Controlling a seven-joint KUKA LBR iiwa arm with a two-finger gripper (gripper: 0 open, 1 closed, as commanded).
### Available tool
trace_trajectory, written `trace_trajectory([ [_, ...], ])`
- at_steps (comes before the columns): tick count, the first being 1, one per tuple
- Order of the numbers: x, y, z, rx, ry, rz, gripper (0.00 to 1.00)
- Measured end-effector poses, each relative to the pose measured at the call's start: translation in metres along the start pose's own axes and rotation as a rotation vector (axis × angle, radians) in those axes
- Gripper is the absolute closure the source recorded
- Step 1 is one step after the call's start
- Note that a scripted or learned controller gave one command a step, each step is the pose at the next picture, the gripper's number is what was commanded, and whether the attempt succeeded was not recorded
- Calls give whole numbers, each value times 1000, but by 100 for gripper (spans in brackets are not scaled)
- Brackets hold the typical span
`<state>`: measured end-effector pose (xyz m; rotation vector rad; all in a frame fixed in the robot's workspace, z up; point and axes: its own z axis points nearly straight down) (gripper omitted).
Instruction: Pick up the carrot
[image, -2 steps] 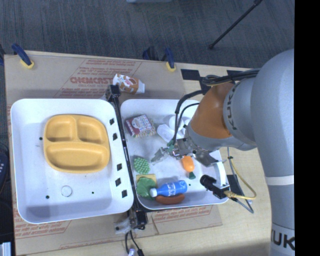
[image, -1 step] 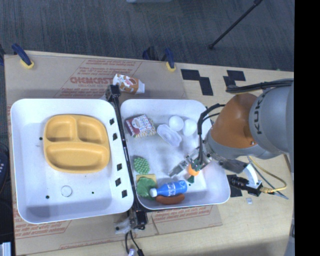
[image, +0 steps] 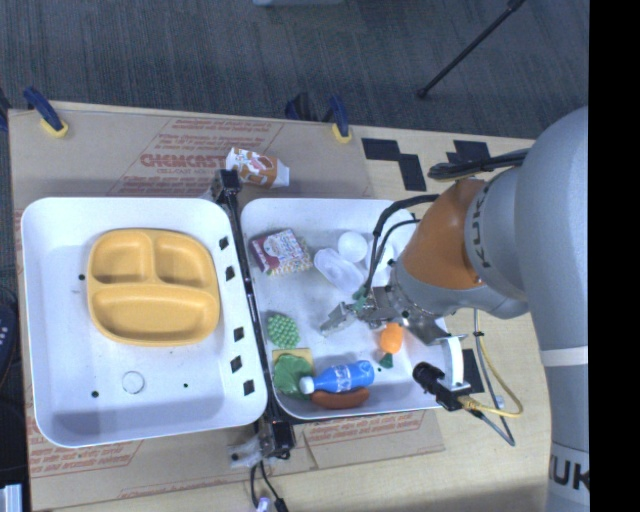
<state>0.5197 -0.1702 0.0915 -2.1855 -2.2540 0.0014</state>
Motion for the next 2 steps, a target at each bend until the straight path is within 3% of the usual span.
trace_trajectory([
  [1, -29, -21, 0, -1, 16, -217, 0],
  [2, -34, -22, -10, 0, 7, -216, 100],
])
